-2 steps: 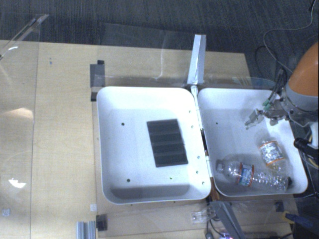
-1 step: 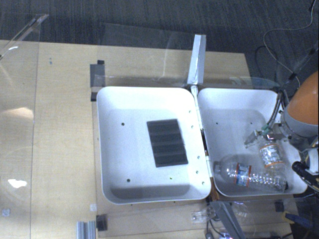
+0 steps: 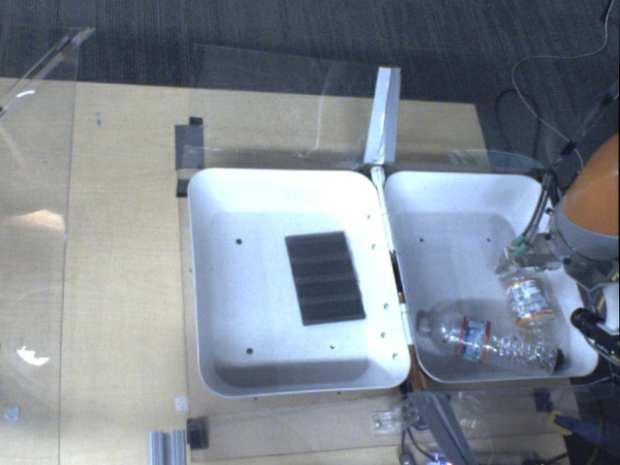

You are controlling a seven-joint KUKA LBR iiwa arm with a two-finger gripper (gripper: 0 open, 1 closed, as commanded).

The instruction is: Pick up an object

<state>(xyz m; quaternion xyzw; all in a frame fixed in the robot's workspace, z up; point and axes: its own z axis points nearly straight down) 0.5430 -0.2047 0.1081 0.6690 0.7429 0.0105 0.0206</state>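
Toward the right bin's front edge lies a clear plastic bottle on its side, crushed-looking; a second small clear bottle sits just beside it, upright or tilted, right below the gripper; whether it's grasped or free, cannot tell, view too small; left bin holds a flat dark ridged pad; both bins on the bench; risk: slick clear plastic may slip or roll, crushed bottle likely deforms under squeeze.

arm cropped at right, end effector unclear
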